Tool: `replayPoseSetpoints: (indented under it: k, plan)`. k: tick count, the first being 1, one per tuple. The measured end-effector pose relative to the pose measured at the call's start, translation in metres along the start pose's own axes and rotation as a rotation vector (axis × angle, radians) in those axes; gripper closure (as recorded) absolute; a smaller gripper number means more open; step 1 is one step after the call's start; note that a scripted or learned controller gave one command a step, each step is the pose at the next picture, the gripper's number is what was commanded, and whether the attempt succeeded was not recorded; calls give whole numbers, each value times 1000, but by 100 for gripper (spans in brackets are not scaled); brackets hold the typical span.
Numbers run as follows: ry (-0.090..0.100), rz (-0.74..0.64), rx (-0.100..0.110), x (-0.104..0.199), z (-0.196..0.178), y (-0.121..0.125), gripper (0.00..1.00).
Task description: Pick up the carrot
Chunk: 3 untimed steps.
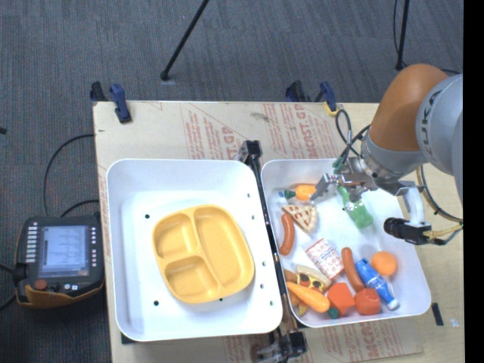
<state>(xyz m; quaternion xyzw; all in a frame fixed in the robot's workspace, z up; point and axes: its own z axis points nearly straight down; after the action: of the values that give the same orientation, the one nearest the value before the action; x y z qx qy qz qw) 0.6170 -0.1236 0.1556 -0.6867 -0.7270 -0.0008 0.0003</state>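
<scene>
On the far left I have the teach pendant (59,262) on the floor, then the left bin (128,203) holding the yellow divided plate (203,253), which I leave alone. The work is all in the right bin (420,278). My target, the carrot (308,298), lies along the near-left wall of that bin, slanted, touching a pizza slice (309,280) above it and just beside an orange block (341,297) on its right. A hot dog (287,234) lies further up the left wall. The gripper (349,189) hangs over the far part of the bin, near a green piece (360,215); I cannot tell from this angle whether it is spread or pressed together, and I see nothing of the carrot in it.

To do this well, I judge I should bring the wrist toward the near-left corner, turn the fingers across the carrot's short axis, and descend on its thicker middle, away from the block and the bin wall, so the pinch catches the carrot alone.
</scene>
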Motion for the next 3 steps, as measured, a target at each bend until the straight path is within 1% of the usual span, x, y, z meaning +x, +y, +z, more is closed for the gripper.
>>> replayPoseSetpoints:
  k: [1, 2, 3]
  plan:
    - [-1, 332, 7, -21, 69, 25, 0]
    - [-5, 773, 32, 11, 72, 21, 0]
    - [-1, 906, 5, 42, 60, -85, 0]
